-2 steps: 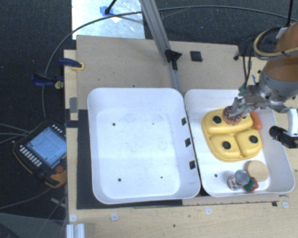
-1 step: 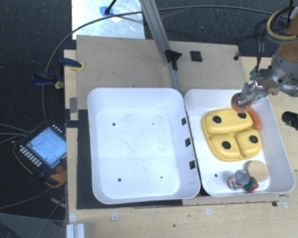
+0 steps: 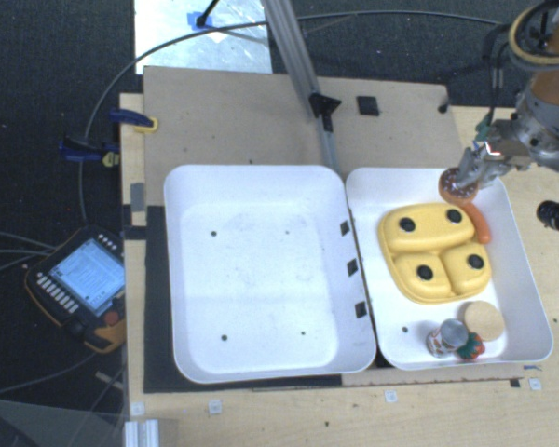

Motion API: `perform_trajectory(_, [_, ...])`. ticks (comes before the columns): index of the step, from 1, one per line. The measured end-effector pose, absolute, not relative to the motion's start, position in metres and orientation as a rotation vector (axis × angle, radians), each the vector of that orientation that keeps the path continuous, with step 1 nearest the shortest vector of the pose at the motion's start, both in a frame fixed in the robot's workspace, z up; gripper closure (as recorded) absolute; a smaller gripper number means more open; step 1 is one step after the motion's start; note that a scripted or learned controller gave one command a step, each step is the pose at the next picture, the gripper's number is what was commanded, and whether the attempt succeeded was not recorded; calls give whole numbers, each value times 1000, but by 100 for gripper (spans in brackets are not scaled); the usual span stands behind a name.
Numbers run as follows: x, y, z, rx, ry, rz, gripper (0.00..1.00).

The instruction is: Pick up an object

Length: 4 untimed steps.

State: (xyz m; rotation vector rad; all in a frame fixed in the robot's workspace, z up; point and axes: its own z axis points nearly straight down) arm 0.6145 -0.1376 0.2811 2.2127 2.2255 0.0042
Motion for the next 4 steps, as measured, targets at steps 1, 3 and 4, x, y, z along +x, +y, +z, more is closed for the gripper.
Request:
perform_trajectory(1, [632,-94,276,2210,2228,4,100])
perform_trajectory(3, [651,-4,260,2210,2230,4,100])
perform_trajectory(4, [666,40,242,2211,2231,4,100])
